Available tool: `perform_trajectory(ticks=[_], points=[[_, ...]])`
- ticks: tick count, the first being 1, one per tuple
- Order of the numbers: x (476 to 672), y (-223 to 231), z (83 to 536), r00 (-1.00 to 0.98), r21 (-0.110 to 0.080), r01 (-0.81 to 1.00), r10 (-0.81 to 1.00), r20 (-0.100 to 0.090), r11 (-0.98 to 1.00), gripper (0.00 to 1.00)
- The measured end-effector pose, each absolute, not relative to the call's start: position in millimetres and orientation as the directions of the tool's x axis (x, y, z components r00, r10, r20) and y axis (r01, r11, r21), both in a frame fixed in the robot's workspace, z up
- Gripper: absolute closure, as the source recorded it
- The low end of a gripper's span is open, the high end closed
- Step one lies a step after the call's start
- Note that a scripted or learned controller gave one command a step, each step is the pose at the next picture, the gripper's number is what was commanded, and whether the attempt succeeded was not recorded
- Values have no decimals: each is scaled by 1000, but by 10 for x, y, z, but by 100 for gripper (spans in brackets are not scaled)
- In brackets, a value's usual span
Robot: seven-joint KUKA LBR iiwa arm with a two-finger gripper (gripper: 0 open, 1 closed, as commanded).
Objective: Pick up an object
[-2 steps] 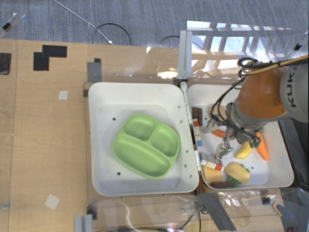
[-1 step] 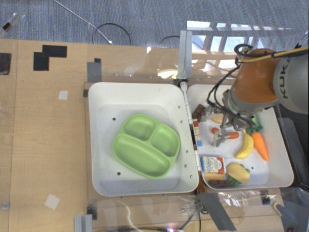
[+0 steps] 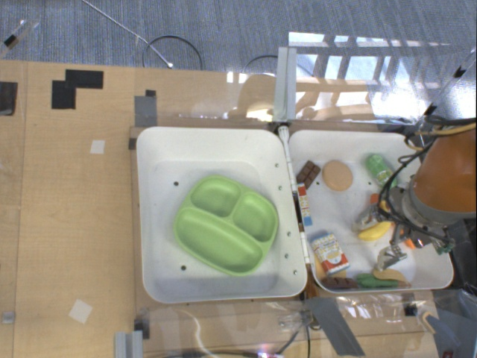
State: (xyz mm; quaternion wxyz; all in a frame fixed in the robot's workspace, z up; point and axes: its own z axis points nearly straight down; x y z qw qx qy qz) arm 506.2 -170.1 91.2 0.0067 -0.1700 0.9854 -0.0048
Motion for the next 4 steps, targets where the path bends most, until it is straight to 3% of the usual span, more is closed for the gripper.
perform_trajectory(ticks=[1,2,3,4], points=[[5136,-1660,1055,-938,-19,-345,-346,-31,938,100],[5132,-1658,1049,-938,-18,-345,-346,-30,938,0],[5368,-962,913,-944,-7,-329,-329,-18,944,0],[5978,-1203,897,-935,-6,-354,-354,-14,935,0]])
